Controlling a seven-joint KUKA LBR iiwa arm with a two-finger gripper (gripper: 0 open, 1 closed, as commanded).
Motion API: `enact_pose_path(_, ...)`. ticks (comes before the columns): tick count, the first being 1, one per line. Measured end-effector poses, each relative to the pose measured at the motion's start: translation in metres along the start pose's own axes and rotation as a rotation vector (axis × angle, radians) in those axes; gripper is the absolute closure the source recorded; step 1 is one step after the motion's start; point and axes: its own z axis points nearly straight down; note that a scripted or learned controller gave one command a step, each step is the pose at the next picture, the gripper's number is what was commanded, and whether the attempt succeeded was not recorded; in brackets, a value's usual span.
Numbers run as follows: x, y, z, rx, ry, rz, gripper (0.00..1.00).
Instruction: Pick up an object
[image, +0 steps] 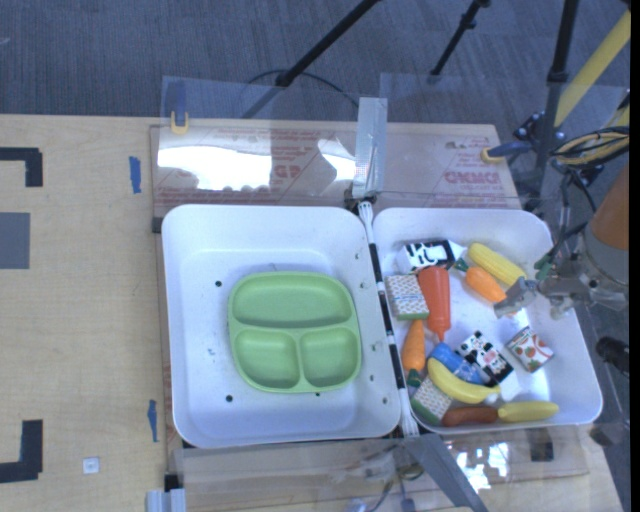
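My gripper (530, 297) sits at the right of the frame, over the right side of the right bin (583, 385), and from this view I cannot tell how my fingers are set. Nothing shows between them.

Things crowd close around me. Just to my left lies an orange toy piece (485, 285), with a yellow corn cob (497, 264) above it toward the bin's upper right. Just below me stands a small white cup with a red print (529, 350), tilted. These three are the nearest things to my tip.

The right bin holds the rest of the clutter: a black-and-white carton (430, 254) near its upper left, a checkered block (407, 296) below that, a long orange-red carrot (436, 300) running down the middle, a smaller orange carrot (413, 349) by the left wall, a blue piece (443, 355), a black-and-white cow-patterned toy (483, 358), a yellow banana (457, 384) curving along the bottom, a brown sausage (466, 415) under it, and a second yellow piece (528, 409) at the lower right.

The left bin (190, 300) holds a green divided plate (295, 331), lying flat at its middle, with three compartments.
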Motion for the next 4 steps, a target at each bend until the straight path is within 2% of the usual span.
enact_pose_path(1,0.01,0.007,-0.035,-0.004,-0.002,0.125,0.0)
enact_pose_path(2,0.01,0.034,0.051,-0.002,0.004,0.227,0.0)
enact_pose_path(3,0.012,0.071,0.06,-0.005,0.004,0.126,0.0)
enact_pose_path(4,0.011,0.071,0.05,-0.006,-0.002,0.124,1.0)
